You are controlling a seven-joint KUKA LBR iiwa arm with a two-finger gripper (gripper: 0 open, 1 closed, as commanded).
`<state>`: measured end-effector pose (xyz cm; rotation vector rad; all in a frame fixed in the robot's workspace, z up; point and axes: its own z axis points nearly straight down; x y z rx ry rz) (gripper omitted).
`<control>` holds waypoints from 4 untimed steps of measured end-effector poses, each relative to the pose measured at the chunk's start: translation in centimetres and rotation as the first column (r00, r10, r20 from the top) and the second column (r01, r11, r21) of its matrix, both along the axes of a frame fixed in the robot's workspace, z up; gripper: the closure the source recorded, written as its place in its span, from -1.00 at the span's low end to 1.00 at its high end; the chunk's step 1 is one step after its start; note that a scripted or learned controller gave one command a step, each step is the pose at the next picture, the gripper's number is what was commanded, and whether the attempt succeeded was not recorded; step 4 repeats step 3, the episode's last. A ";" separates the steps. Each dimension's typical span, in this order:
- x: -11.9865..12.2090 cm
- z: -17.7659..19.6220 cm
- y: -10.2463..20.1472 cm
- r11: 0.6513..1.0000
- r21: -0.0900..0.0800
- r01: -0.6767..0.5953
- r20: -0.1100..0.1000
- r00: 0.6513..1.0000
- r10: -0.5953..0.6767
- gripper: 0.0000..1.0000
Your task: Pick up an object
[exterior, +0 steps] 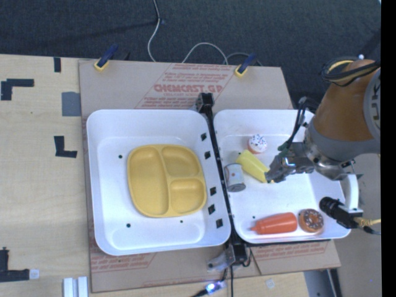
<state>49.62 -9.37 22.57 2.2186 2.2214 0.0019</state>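
Observation:
The right bin (309, 193) holds a yellow banana-like piece (252, 164), a small white cupcake with sprinkles (257, 143), a grey can (234, 177), an orange carrot (276, 223) and a brown donut (310, 221). My gripper (276, 171) hangs low over the right bin, its tips right at the banana piece's right end. I cannot see whether it grips the piece. The grey arm with its orange band (346, 107) comes in from the right.
The left bin (105, 166) carries a yellow divided plate (166, 179). A black divider (213, 159) runs between the bins. Both bins rest on a cardboard sheet (185, 85) held by clamps, with a cable looping at the back.

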 end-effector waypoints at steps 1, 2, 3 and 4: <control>2.0 0.9 5.0 1.000 0.002 -0.005 -0.002 1.000 0.005 1.00; 3.8 1.6 9.9 1.000 0.002 -0.005 -0.002 1.000 0.005 1.00; 5.3 0.7 14.0 1.000 0.001 -0.004 -0.004 1.000 0.004 1.00; 5.3 0.7 14.0 1.000 0.001 -0.004 -0.004 1.000 0.004 1.00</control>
